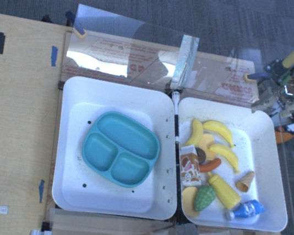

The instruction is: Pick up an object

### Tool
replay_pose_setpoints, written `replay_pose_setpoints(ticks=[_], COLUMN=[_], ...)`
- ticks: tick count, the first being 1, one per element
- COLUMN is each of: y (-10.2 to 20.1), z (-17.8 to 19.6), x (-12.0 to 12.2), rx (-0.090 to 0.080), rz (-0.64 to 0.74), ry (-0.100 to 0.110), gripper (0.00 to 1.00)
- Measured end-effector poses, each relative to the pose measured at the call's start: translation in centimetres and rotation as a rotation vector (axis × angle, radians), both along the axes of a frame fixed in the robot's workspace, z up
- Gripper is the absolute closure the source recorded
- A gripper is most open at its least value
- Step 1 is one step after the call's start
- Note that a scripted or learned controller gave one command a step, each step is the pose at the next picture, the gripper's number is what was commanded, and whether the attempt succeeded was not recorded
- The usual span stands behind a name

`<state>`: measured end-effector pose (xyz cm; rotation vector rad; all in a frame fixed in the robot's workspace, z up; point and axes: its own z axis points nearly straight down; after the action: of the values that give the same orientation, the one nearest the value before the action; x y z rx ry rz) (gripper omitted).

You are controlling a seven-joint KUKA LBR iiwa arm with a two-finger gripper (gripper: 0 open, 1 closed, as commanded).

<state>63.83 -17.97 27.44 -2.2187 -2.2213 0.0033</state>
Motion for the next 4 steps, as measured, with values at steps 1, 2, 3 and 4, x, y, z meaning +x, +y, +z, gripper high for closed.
replay_pose_setpoints(ticks=[1,2,3,4], y=[6.8,2.6,2.7,11.5], z=[-8.3,-18.3,-17.6,-7.3], x=[0.6,-1.3,-1.4,3.1], rx=[0.002,-0.002,0.000,0.002], rz=[-0.131,-0.064,-0.063,-0.059], ry=[0.006,-0.005,0.002,-0.009], gripper=[0.00,0.00,1.00,1.00])
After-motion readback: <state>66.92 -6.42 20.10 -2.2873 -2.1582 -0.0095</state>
